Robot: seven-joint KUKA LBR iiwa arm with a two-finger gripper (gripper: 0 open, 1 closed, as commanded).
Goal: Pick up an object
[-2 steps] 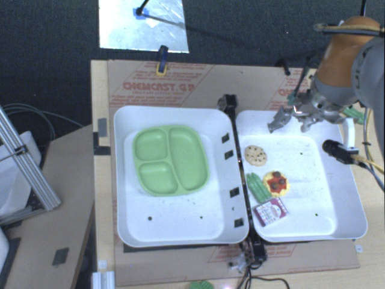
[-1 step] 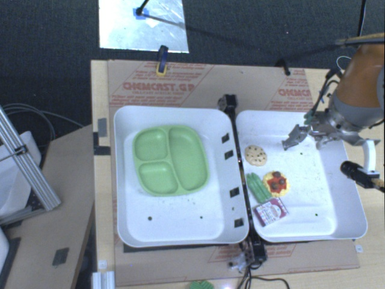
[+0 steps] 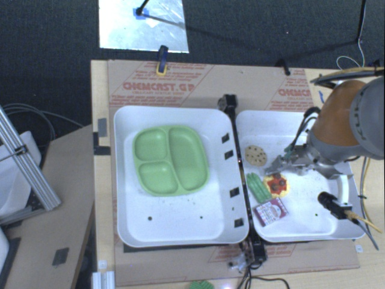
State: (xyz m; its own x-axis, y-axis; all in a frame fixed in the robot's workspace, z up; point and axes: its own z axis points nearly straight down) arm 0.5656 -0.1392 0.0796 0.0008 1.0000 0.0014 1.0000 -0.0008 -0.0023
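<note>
While the tray (image 3: 170, 160) sits in the left of the 2 bins (image 3: 129, 221), the gripper (image 3: 280, 164) hangs low in the right bin just above the red-and-yellow toy (image 3: 277, 185), fingers unreadable, nothing visibly held, so grasp and lift remain; cookie (image 3: 255, 155) nearby.

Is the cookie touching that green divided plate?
Apart. The camera view shows the cookie lying in the right bin, while the green divided plate sits in the left bin, with the bins' walls between them.
</note>
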